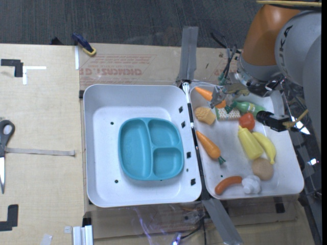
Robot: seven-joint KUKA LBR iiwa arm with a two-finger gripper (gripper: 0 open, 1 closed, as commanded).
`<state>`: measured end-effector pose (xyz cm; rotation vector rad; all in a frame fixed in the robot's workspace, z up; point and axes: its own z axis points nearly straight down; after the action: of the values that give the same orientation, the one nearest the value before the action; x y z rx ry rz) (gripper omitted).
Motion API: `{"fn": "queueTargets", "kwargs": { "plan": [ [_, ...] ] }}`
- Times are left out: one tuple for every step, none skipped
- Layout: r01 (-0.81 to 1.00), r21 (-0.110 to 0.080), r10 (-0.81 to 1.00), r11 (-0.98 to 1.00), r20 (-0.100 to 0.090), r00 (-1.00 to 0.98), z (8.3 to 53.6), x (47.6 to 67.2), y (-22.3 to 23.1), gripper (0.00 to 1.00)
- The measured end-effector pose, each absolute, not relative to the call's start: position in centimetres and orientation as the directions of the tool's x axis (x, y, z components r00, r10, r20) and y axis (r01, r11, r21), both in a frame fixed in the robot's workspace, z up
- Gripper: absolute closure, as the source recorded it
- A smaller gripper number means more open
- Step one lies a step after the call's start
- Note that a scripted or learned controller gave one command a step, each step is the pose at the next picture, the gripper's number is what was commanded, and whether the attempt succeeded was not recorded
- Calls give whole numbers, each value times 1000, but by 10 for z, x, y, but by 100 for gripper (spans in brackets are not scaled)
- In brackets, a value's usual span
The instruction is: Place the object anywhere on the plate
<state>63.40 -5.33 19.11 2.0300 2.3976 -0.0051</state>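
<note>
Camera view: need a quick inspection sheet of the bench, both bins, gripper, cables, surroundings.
Surface: wooden bench bearing two white bins side by side, left bin and right bin.
Job's things: blue divided plate in the left bin, nothing on it; toy foods all in the right bin.
Clutter: carrot, second carrot, yellow pepper, banana, sausage, tomato, green bottle.
Grippers: gripper low over the right bin's far corner, by the second carrot; finger state unclear.
Cables: thin wires at the wrist.
Surroundings: scissors on the bench at left; dark carpet beyond.
</note>
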Motion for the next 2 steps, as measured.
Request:
{"fn": "queueTargets", "kwargs": {
  "plan": [
    [998, -3, 998, -65, -1, 65, 199, 599, -7, 100],
    [978, -3, 978, -210, -2, 210, 191, 574, 89, 100]
  ]
}}
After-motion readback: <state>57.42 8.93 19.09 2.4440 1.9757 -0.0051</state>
